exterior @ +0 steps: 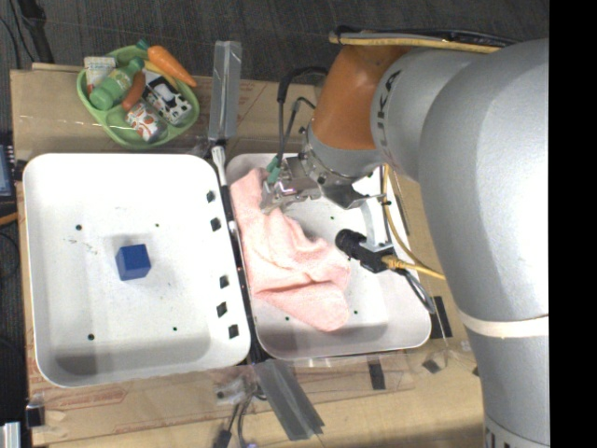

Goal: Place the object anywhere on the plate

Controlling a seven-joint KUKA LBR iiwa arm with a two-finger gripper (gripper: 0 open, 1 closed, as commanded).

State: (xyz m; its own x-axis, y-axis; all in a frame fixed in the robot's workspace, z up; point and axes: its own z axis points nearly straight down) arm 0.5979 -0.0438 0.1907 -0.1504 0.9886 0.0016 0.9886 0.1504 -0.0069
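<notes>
While the nearer half of the surface (140, 401) carries little but bin rims, the left bin (42, 250) holds a blue cube (133, 260) at about 9 o'clock. The right bin (396, 317) holds a crumpled pink cloth (297, 269) near its centre, probably the task's object. At the cloth's far corner, toward 12 o'clock, the gripper (280, 190) sits touching the fabric; whether it has clamped the cloth I cannot tell. This looks like the pick-up step. Next comes a clean lift, then a carry to the plate. Farthest, at 11 o'clock, stands a green bowl (112, 132) of toy food.
</notes>
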